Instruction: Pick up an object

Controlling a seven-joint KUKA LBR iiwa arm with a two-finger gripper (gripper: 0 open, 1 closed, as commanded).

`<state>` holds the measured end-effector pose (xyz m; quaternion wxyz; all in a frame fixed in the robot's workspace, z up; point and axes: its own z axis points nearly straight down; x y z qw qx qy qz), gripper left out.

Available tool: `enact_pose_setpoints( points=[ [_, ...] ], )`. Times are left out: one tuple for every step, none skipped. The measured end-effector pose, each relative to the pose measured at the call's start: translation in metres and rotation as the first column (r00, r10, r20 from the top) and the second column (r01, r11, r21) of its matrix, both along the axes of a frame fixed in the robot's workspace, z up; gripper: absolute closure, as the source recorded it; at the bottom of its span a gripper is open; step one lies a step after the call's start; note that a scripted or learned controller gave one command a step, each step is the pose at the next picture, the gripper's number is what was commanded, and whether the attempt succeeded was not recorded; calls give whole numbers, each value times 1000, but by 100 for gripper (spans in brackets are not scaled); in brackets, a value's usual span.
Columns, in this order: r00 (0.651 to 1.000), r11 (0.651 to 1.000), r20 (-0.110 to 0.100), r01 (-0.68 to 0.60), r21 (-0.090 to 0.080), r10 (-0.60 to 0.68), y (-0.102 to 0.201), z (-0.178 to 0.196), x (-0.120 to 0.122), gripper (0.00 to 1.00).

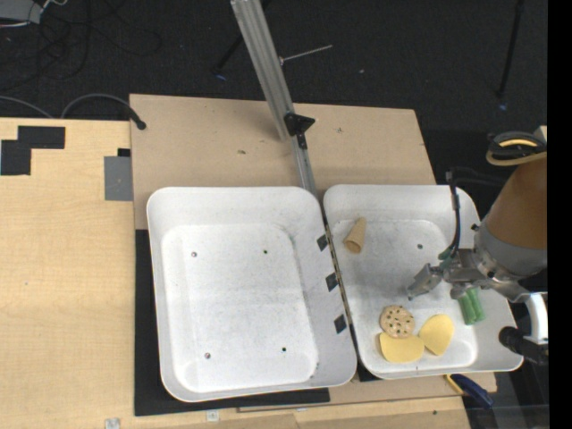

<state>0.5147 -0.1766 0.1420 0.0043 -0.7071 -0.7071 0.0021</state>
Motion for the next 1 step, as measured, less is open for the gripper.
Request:
enact_pose_setpoints(
  points=[
    [1000,1000,8,1,-3,-1,0,-51,1,0]
  ],
)
